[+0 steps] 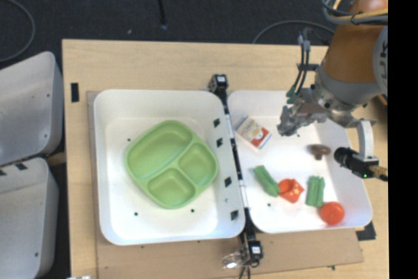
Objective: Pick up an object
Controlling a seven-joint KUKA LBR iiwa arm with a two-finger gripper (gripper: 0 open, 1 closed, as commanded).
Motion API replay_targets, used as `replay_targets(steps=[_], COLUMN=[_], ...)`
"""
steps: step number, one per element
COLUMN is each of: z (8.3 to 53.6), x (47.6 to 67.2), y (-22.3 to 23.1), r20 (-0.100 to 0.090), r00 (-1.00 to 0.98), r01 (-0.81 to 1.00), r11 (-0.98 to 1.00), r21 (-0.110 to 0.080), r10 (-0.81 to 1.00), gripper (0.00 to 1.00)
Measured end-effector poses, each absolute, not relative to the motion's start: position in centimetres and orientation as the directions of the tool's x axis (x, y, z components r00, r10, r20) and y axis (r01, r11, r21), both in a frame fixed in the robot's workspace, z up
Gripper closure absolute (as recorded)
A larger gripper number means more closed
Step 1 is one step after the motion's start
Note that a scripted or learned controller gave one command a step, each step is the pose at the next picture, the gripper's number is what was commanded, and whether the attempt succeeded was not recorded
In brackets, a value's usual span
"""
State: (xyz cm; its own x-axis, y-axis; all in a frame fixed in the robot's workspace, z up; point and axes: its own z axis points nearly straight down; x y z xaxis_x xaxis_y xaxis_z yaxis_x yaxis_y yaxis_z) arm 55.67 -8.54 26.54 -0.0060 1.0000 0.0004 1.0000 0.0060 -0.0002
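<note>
Plate (171, 164), green and divided, lies in the left bin (104, 140) at centre frame. Right bin (274, 222) holds a small carton (253, 132), green pieces (266, 180) and (315, 191), an orange piece (291, 189), a tomato (332, 213) and a brown lump (319, 151). Gripper (289, 125) hangs at upper right, just beside the carton; its opening cannot be told, and no object shows in its grasp.

- A small white-and-red carton (252, 132) lies flat at the right bin's upper left.
- A brown lump (319, 151) sits mid-right.
- Two green pieces (266, 180) (315, 191) flank an orange-red item (290, 189).
- A red tomato-like ball (332, 213) rests near the lower right corner.
</note>
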Motion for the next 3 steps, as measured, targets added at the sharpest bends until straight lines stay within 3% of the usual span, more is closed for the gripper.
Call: replay_targets(steps=[3], z=[25.7], x=[58.1], y=[4.9], r20=[-0.001], r00=[-0.005], r01=[1.000], r11=[0.005], r21=[0.002], r10=[1.000], gripper=[1.00])
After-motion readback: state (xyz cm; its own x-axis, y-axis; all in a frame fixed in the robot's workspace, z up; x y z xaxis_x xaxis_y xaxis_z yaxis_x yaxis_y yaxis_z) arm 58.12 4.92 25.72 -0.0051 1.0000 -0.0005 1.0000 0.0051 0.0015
